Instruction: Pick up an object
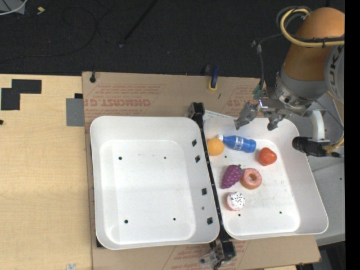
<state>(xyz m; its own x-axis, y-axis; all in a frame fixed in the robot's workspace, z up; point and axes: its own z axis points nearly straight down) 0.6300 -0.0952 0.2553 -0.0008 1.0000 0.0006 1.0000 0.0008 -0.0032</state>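
Metal fingers (260,117) hang spread and empty above a glossy blue bottle (238,144) and bumpy purple grapes (231,176).

Blue bottle (238,144) on its side, orange ball (215,147), red tomato (267,156), purple grapes (231,176), pink doughnut (251,179).

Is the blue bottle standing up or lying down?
Lying down. The blue bottle rests on its side on the floor of the right bin, white cap pointing left toward the orange ball.
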